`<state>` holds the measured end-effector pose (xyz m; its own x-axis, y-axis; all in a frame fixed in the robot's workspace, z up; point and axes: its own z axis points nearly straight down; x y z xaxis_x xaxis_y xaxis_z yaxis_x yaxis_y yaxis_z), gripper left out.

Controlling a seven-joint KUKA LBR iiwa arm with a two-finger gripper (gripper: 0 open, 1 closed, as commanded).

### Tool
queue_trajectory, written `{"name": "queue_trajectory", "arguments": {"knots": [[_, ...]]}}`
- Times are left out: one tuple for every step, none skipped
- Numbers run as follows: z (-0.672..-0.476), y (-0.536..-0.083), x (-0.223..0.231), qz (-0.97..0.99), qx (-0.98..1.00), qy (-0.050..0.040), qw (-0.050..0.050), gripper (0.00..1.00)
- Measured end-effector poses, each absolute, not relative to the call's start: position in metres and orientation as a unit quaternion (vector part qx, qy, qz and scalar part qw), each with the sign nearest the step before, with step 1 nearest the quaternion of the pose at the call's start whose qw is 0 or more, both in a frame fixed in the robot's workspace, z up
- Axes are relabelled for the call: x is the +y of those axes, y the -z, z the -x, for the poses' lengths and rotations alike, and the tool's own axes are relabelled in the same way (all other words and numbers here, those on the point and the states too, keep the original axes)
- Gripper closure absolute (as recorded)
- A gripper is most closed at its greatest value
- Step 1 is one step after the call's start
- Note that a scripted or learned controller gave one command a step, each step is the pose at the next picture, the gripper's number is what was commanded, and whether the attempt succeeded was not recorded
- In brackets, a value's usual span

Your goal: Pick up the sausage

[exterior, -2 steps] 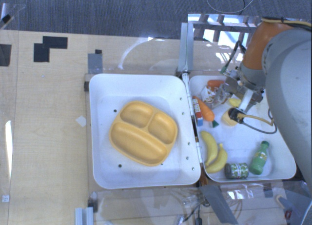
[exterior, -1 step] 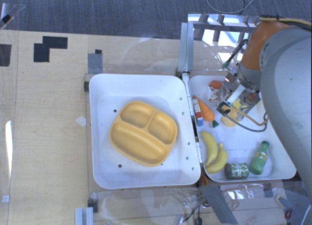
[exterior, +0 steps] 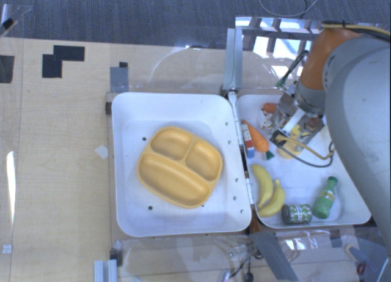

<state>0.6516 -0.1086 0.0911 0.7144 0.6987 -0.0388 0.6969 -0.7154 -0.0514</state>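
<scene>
My claw stands low over the far half of the right bin, its state I cannot tell, with the sausage near that bin's far edge just beside it and a carrot by the left wall

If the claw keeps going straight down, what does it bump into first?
Probably the small yellow item lying under the claw in the right bin, near the carrot. Depth is hard to judge from above.
</scene>
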Motion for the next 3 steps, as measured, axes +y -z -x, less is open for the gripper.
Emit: {"name": "queue_trajectory", "arguments": {"knots": [[-0.658, -0.102, -0.103, 0.924, -0.382, -0.0142, 0.012, 1.00], [-0.664, -0.161, -0.093, 0.890, -0.457, 0.0021, -0.001, 1.00], [-0.666, -0.173, -0.092, 0.888, -0.459, 0.0041, -0.003, 1.00]]}}
